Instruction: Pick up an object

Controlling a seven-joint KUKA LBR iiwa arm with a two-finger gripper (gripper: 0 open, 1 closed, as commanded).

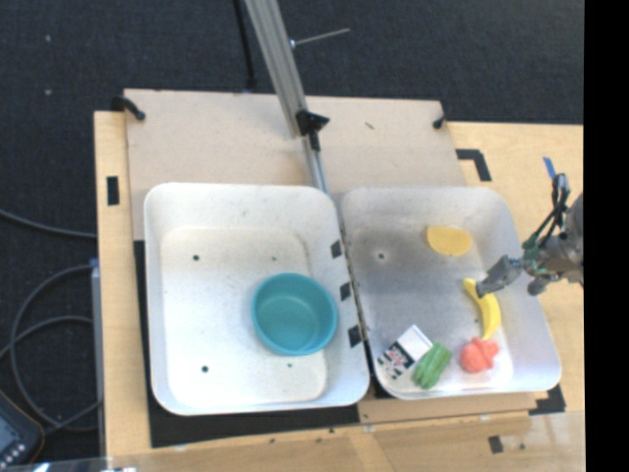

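Observation:
The right bin [393, 224] holds a yellow banana [487, 313], a flat yellow oval piece [448, 240], a red-orange lump [479, 355], a green object [430, 366] and a small white box with black print [405, 350]. My gripper [517, 277] reaches in from the right edge and hangs over the bin's right side, just above the banana's upper end. Its two fingers stand apart, open, with nothing between them. One grey fingertip [494, 272] sits close to the top of the banana.
A teal bowl [293, 313] sits in the left bin [187, 224]. A slanted metal rail [280, 57] runs from the top down to the seam between the bins. The bench's wooden board surrounds both bins.

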